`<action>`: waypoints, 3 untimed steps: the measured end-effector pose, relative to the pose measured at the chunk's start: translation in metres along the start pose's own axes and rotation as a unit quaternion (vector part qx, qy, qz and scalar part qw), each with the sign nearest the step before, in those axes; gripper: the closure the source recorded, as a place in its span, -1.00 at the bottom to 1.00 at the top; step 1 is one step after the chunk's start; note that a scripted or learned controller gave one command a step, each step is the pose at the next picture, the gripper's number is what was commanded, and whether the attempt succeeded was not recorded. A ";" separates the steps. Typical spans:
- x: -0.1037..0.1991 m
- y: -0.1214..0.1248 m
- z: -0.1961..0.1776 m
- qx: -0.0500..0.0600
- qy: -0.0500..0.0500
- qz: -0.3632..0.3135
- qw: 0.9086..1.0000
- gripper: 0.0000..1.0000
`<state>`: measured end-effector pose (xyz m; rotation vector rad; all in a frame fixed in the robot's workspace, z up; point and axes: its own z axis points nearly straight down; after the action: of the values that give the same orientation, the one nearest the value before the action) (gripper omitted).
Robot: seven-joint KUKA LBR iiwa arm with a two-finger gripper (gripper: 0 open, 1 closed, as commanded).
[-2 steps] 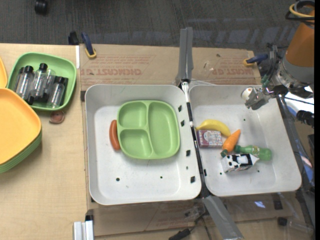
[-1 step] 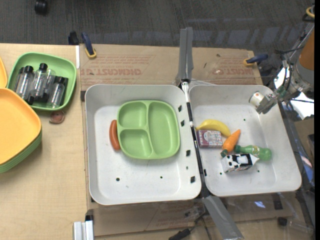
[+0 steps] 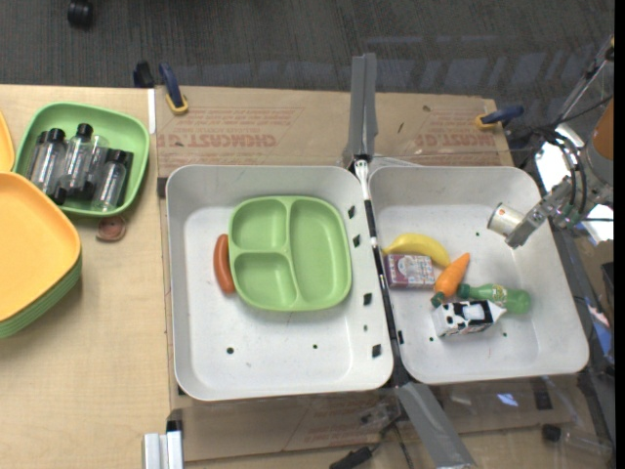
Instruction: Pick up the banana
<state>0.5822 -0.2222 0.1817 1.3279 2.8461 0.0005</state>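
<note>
The gripper (image 3: pixel 516 227) hangs over the upper right part of the right bin (image 3: pixel 547 360), reaching in from the right; whether it is open or closed cannot be told from this view, and nothing shows in its grasp. The banana (image 3: pixel 418 247) lies well to the gripper's left and slightly lower in the view, near the bin's left wall. Its long axis runs roughly left to right, arched upward in the middle, with one end toward the bin divider and the other toward the carrot (image 3: pixel 451 276). A pink box (image 3: pixel 411 271) sits just below the banana, touching or nearly touching it. Below and left of the gripper lie the carrot, a green bottle (image 3: pixel 496 297) and a black-and-white carton (image 3: pixel 465 317). Far left of the gripper, the left bin (image 3: pixel 195 360) holds a green divided plate (image 3: pixel 290 253).
</note>
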 end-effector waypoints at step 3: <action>0.064 -0.075 -0.020 -0.001 -0.001 -0.421 0.907 1.00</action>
<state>0.4833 -0.2217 0.2013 0.0051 3.1384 0.0014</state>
